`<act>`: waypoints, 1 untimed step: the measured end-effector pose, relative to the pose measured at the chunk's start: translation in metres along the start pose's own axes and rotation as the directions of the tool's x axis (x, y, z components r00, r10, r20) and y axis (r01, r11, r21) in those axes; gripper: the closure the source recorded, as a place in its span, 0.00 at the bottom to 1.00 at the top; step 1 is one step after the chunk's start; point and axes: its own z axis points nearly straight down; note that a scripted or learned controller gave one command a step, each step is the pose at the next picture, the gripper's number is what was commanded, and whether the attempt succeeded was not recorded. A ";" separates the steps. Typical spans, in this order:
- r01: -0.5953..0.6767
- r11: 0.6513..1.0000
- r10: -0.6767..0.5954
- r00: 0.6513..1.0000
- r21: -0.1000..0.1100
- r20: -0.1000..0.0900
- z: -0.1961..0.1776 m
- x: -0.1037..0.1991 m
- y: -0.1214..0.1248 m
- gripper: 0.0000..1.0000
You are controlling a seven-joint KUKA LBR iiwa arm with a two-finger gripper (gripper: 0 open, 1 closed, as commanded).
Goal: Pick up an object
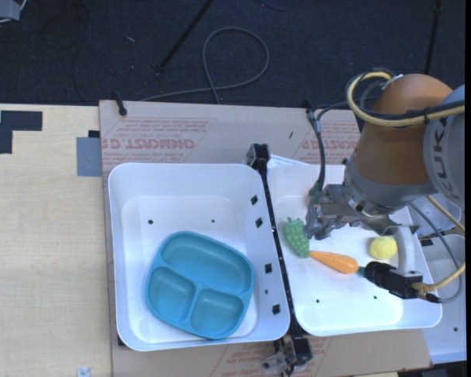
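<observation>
In the right bin (353, 312) lie a green bumpy toy (296, 238), an orange carrot (334, 262) with a green and black end, and a small yellow ball (383, 247). My gripper (320, 220) hangs low over the bin, just right of the green toy and above the carrot's left tip. The arm's grey wrist and orange band cover the bin's back right part.
The left bin (133, 210) holds a blue divided tray (198, 284). A black divider (268, 242) runs between the two bins. Cables loop around the arm at the right. Cardboard lies under both bins.
</observation>
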 end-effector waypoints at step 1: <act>0.000 1.000 0.000 1.000 -0.002 0.001 -0.002 0.054 0.007 1.00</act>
